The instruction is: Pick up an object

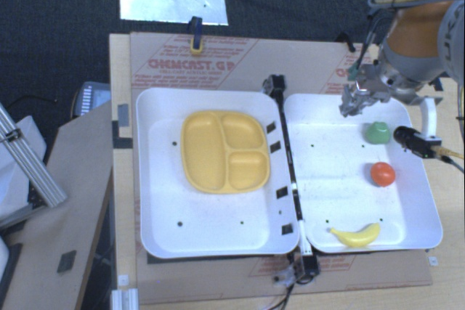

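Green object (pixel 377 132): a small rounded green piece, lying in the right bin near its far right corner, resting on the bin floor.
Tomato-like ball (pixel 382 173): an orange-red round object in the same bin, nearer the camera than the green object and apart from it.
Banana (pixel 355 234): a yellow banana, lying along the near edge of the right bin, well apart from the other two pieces.
Gripper (pixel 352 107): hangs over the far edge of the right bin, to the left of the green object and near it, not touching any of the three pieces. Nothing sits between its tips. How its tips stand: cannot tell, since they are small and blurred against the bin wall.
Arm (pixel 421 11): grey with an orange band, coming in from the upper right above the bench.
Right bin (pixel 327 178): shallow, white, holding the green object, the ball and the banana.
Left bin (pixel 156 178): shallow, white, touching the right bin along a dark middle seam.
Yellow tray (pixel 224 152): a yellow plate with three compartments, lying flat in the middle of the left bin.
Board (pixel 218 62): a brown cardboard-like sheet with red print under both bins.
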You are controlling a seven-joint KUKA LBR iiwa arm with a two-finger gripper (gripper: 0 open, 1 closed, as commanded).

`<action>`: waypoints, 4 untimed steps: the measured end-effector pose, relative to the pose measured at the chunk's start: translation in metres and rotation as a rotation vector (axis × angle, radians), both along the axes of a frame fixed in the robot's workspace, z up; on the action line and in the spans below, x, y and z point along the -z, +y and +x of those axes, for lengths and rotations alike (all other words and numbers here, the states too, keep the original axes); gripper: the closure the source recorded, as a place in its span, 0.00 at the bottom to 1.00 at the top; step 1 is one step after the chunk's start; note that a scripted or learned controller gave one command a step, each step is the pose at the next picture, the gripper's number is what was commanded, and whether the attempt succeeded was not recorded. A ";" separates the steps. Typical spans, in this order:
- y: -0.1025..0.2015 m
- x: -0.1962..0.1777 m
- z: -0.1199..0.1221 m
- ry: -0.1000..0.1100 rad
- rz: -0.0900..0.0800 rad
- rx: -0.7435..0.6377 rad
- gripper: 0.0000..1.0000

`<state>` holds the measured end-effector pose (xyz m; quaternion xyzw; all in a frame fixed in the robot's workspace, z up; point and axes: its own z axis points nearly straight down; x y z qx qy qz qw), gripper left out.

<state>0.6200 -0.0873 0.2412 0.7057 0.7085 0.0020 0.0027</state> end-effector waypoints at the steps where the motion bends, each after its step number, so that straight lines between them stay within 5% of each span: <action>1: 0.046 0.003 -0.009 0.006 0.003 -0.005 1.00; 4: 0.196 0.019 -0.014 0.005 0.002 -0.006 1.00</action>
